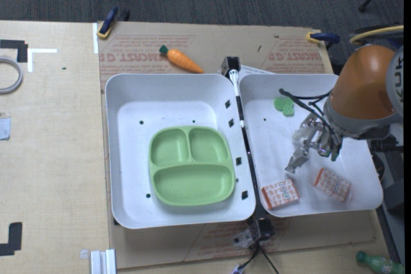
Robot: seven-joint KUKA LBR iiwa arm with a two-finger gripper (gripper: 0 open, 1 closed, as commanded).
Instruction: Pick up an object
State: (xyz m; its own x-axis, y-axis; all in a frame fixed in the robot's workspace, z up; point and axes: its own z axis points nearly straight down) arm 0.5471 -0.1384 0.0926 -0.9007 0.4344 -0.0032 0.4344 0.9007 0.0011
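We see tool point(297, 162) low in right bin point(359, 202), lower right of frame, tip just above 2 red-white packets point(280, 194) point(332, 184); cannot tell its state. Risk, we judge: tip lands between packets, flat packet slides away. Green item point(285, 104) behind arm. Left bin point(128, 138) holds green divided plate point(191, 165). Toy carrot point(182, 59) on bench above bins, clear of path.

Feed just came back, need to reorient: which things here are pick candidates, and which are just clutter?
Job:
tool, over the right bin
two red-and-white packets
small green piece

Lying about:
green divided plate in the left bin
toy carrot on cardboard behind the bins
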